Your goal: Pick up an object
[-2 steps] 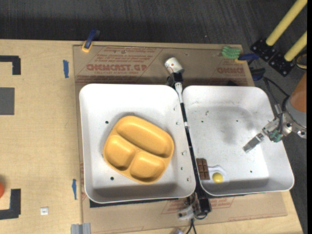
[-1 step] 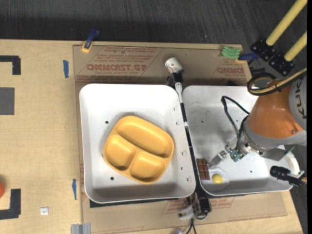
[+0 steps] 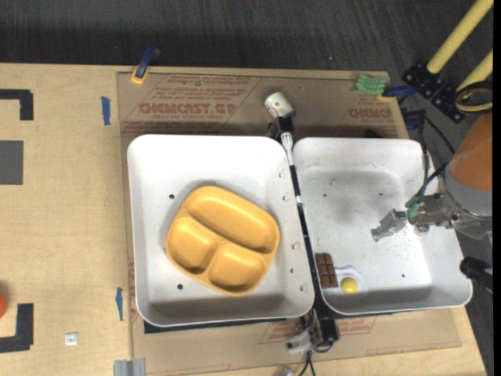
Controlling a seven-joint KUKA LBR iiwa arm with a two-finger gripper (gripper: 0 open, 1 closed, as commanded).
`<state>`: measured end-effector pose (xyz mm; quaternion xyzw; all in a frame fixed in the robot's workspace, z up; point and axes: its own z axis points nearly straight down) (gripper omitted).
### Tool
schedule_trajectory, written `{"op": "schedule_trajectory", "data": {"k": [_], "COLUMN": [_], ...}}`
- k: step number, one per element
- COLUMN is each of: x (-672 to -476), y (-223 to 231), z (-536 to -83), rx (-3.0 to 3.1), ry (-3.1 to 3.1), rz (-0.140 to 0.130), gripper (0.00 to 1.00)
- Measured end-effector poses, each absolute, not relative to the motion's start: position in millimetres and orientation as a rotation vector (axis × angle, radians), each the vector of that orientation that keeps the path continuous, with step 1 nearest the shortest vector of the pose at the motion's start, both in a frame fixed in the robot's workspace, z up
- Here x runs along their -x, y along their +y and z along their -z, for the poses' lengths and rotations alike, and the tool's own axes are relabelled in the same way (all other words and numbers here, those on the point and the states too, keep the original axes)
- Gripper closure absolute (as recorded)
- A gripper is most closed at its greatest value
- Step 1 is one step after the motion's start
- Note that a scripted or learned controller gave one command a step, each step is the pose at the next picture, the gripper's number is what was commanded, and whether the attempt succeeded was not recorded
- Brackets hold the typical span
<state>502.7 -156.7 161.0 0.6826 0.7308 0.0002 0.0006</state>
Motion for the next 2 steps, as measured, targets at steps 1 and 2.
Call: {"op": "schedule_trajectory", "data": {"k": [1, 2], "x": [-562.5, -611.3], "y": [-204.4, -188.9], "z": [-99.7, -87.2], "rx": [-1.934, -1.72], "ry": [2.455, 2.624], "rz": [-0.015, -0.002], "gripper": [0.0, 0.0]}}
